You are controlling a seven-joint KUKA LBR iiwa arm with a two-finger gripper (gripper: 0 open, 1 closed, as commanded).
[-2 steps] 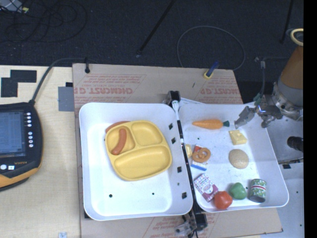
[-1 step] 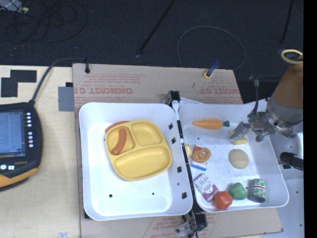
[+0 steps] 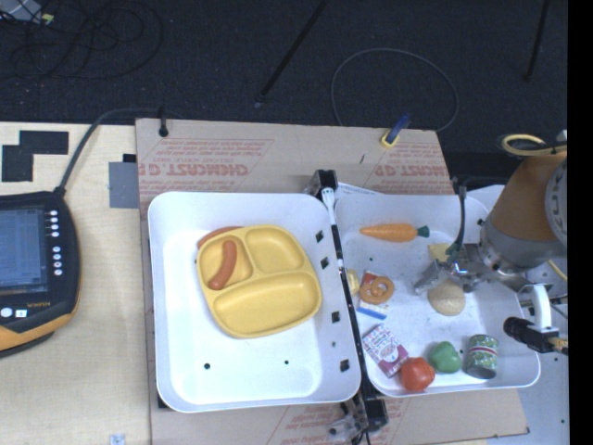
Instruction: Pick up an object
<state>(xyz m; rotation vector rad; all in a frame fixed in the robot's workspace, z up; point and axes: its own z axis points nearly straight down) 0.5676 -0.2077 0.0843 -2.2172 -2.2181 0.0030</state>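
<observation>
the arm (image 3: 523, 207) is reaching in from the right edge of the frame, its orange band sitting high at the right and the grey wrist angling down and leftward into the right bin (image 3: 505, 378). the gripper (image 3: 443, 276) is hanging low at the middle of that bin, its metal fingers pointing left; whether they are spread or pressed together cannot be told from this angle, and nothing is showing between them.

a pale, rounded potato-like object (image 3: 447, 299) is lying just below the gripper, touching or very nearly touching it. a carrot (image 3: 394, 233) is lying toward the upper part of the same bin, above and left of the gripper. a small pretzel-like piece (image 3: 376, 289) is resting near the bin's left wall. along the lower edge of the bin a red-and-white packet (image 3: 383, 346), a tomato (image 3: 417, 374), a green pepper (image 3: 446, 356) and a small can (image 3: 481, 355) are sitting in a row.

in the left bin (image 3: 176, 341), a yellow divided plate (image 3: 264, 281) is holding a sausage (image 3: 223, 265) in its upper left compartment.
</observation>
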